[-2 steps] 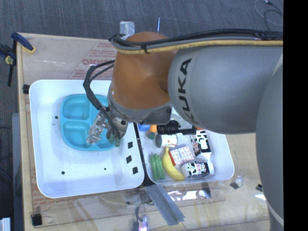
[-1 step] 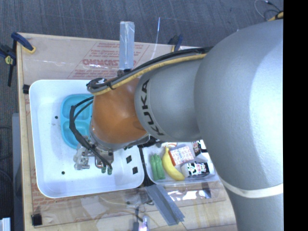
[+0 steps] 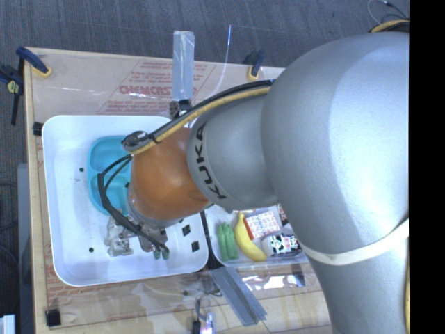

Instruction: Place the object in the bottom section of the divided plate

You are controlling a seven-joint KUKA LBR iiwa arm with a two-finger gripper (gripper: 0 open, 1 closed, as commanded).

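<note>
two shallow white bins fill the lower frame, the metal two-finger gripper low in the left one below the blue divided plastic plate, finger state untellable.

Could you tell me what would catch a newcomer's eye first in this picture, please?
The big grey arm with its orange band covers much of the right side and reaches over the left bin. Its tool hangs low over that bin's floor, beside a blue divided plate partly hidden under the arm. In the right bin a yellow banana lies next to a green vegetable.
</note>
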